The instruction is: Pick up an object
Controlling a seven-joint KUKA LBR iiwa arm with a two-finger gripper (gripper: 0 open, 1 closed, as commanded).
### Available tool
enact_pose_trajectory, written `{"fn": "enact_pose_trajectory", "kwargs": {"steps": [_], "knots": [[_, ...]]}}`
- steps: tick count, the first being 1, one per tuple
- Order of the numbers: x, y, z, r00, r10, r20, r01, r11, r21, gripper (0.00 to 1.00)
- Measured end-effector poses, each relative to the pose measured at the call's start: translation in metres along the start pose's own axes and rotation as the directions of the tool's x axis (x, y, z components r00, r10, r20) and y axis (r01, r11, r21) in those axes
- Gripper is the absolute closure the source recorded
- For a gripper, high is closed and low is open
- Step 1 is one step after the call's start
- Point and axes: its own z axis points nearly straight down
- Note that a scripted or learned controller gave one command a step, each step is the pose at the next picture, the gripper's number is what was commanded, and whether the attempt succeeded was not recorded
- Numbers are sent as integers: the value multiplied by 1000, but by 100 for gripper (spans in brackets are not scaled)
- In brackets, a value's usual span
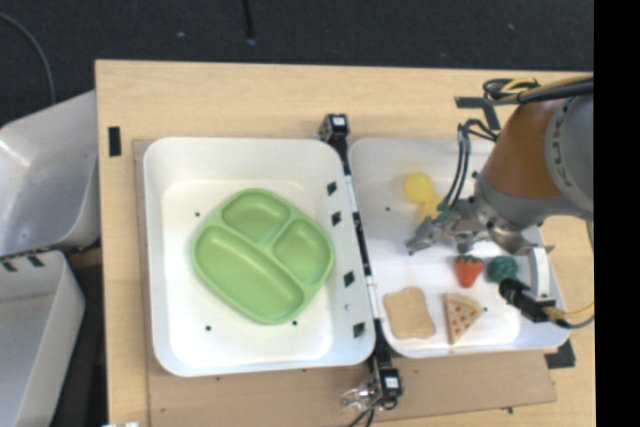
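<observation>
The right bin (385, 165) holds several toy foods: a yellow lemon-like piece (418, 186), a red strawberry (468, 270), a green piece (501, 267), a slice of toast (408, 313) and a pizza wedge (461, 316). My gripper (437, 233) hangs low over the middle of this bin, just below the yellow piece and up-left of the strawberry. Its dark fingers (420, 239) point left and look spread apart, with nothing between them.
The left bin (165, 335) holds a green divided plate (262, 255). A black divider with clips (350, 235) runs between the bins. Cables (465, 165) trail from the wrist over the right bin's far side. Bare wooden bench (220, 95) surrounds both bins.
</observation>
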Motion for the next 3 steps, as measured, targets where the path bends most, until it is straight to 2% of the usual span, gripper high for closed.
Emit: {"fn": "enact_pose_trajectory", "kwargs": {"steps": [1, 2, 3], "knots": [[-1, 1, -11, 1000, 5, 0, -5, 1000, -3, 100], [-9, 5, -57, 1000, 5, 1, -5, 1000, -6, 100], [-11, 10, -121, 1000, -6, 2, 6, 1000, -8, 100]]}}
